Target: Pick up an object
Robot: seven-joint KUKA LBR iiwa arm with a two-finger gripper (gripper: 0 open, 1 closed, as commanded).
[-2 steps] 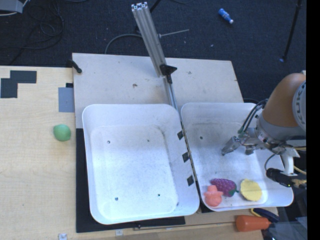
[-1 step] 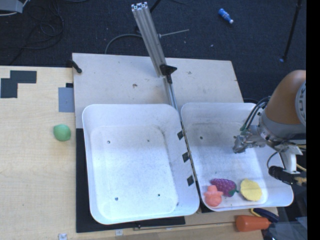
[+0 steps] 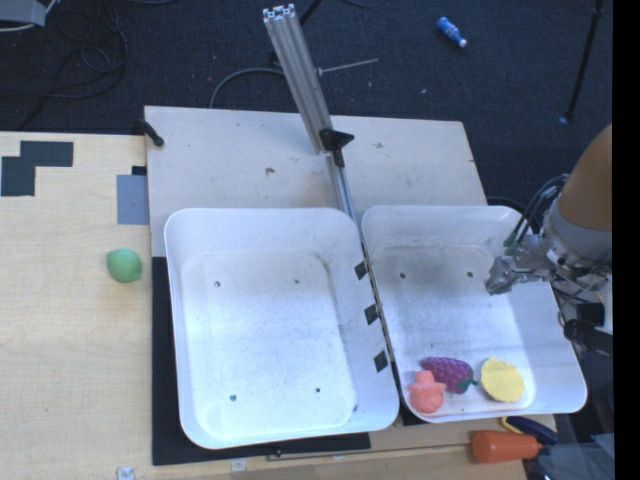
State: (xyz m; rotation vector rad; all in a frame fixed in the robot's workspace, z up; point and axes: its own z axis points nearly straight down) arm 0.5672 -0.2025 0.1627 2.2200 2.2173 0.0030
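**Over the right bin's upper half: gripper well apart from the toys**

Above the bare floor of the right bin [image 3: 440, 293], near its right wall, hangs the gripper [image 3: 503, 274], reaching in from the right under the grey wrist. Open or shut: cannot tell from this slant. Nothing seen between the jaws, so no claim of a hold.

Down in the near corner of that same bin, clustered close together: purple grapes [image 3: 447, 371], an orange-pink toy [image 3: 427, 393] touching them on the near side, and a yellow piece [image 3: 502, 380] just beside them to the right. Probably gathered there because of the bin's slope towards its wall. Awkward for a grasp, since closing on one risks nudging its neighbour.

Off to the left, on the wooden bench well apart from both bins, a green ball [image 3: 124, 265]. Just outside the bin's near rim, an orange object [image 3: 505, 445].

Judged as early in the task: pick not yet made. Needs travel towards the near corner, then descent over one toy, the yellow piece being the least crowded.
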